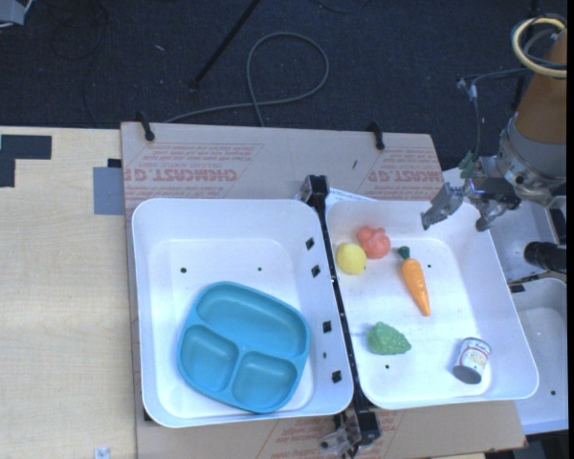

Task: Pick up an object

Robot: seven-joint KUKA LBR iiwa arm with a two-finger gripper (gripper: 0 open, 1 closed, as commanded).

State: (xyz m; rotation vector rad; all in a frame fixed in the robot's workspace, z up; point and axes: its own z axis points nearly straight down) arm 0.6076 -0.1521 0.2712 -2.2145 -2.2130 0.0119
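Orange, one toy carrot point(415, 286) is being kept in the right bin point(502, 285) with one lemon point(351, 258), one can point(472, 360); the gripper point(467, 212) is being held open, gripping nothing.

1. The arm point(540, 113) at the far right is grey, with an orange band above its wrist.
2. A thin dark cable runs beside it.
3. The gripper point(467, 208) has two grey fingers.

place: robotics lab, probably | evidence: 2 white bins point(153, 256) on wooden bench point(48, 304) | loose cables point(287, 55) on dark carpet, 12 o'clock
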